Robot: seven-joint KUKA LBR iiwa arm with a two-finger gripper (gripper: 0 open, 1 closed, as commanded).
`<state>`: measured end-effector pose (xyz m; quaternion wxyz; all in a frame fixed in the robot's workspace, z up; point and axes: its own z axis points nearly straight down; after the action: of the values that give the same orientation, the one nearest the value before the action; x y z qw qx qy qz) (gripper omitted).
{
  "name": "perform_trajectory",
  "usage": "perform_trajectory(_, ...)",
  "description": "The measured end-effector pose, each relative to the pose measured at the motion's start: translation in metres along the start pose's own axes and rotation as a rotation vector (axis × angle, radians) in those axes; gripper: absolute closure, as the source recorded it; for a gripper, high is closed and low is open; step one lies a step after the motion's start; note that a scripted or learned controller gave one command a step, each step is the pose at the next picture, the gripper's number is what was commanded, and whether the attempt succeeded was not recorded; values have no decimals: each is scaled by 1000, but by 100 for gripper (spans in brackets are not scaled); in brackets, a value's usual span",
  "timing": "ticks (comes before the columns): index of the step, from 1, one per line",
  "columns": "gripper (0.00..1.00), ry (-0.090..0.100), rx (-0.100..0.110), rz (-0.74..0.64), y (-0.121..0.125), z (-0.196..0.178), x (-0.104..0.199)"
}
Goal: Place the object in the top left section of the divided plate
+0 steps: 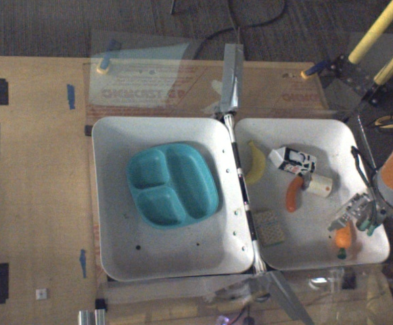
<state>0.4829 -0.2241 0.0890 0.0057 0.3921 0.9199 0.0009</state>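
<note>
The left bin (115,249) holds a teal divided plate (210,191) with three sections, set at a slight tilt near the bin's middle, and nothing lies in any section. In the right bin (318,131), against the left wall, a yellow banana (256,163) curves with its long axis running up and down the view. Below it lies a flat tan sponge (271,227). Further right sits a small white-and-black carton (293,160), then an orange-red hot dog (293,195) lying nearly upright in the view, leaning a little right at its top, beside a white cylinder (318,185). In the bin's lower right corner lies a small orange carrot (343,239) with a green end pointing down. The gripper (358,215) sits just above and right of the carrot; I cannot tell how its jaws stand.
</note>
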Motion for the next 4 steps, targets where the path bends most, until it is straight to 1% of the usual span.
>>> perform_trajectory(1,100,-3,-1,-470,1,0,-1)
perform_trajectory(2,100,5,-1,-824,3,-71,-2)
perform_trajectory(3,100,4,-1,-1050,4,0,-1)
perform_trajectory(4,100,3,-1,-1145,17,1,-15)
